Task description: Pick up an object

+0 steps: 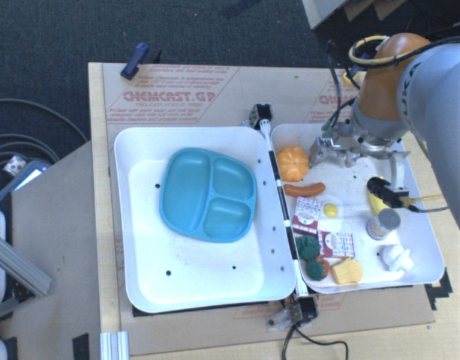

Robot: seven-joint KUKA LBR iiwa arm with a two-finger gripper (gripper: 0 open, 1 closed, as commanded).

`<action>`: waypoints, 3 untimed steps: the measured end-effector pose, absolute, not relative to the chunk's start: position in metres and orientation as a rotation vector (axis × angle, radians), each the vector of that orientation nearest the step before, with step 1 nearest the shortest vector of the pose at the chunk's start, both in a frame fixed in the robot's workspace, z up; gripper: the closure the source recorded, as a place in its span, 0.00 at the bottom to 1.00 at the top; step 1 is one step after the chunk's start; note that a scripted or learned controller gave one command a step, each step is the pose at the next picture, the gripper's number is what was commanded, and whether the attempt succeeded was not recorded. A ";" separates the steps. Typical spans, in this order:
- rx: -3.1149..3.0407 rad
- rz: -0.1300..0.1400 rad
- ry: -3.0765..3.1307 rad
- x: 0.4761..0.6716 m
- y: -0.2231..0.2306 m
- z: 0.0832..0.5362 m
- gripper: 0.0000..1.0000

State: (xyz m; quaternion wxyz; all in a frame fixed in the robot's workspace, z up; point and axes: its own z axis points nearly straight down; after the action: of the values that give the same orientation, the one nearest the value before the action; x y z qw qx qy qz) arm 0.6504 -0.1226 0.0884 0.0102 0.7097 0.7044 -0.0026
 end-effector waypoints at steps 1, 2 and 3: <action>2.207 -0.008 2.182 0.658 -0.109 0.092 0.00; 2.219 0.001 2.220 0.667 -0.097 0.085 0.00; 2.220 -0.001 2.222 0.667 -0.092 0.085 0.00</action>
State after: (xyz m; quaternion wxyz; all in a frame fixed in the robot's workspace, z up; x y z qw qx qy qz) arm 0.6666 -0.0918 0.0850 0.0003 0.7069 0.7073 -0.0002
